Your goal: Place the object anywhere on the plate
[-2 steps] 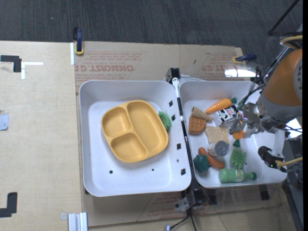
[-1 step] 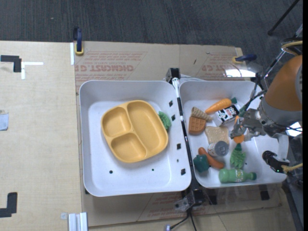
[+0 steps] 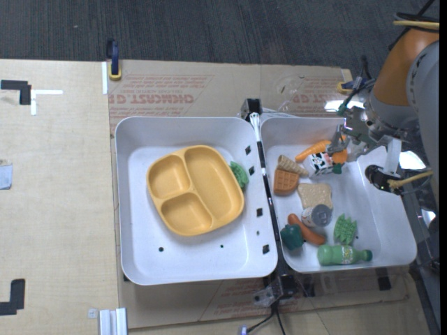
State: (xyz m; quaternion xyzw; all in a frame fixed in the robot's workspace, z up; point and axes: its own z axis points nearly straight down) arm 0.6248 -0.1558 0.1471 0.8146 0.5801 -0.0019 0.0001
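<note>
The arm is reaching in from the right over the right bin, with the gripper hanging low above that bin's upper middle, right by an orange carrot-like piece and a small black-and-white toy; whether its grasp is wide, narrow or closed on anything cannot be told, since the toys and the wrist are crowding that spot. The yellow three-part plate is lying in the left bin, well apart from the gripper, with a green leafy piece touching its right rim. Between plate and gripper the two bins' adjoining walls are standing in the way. Lower in the right bin other things are lying close together: a waffle cone, a slice of bread, a grey round lid-like piece, a green-topped carrot, a green leaf toy and a green bottle lying on its side near the front wall
</note>
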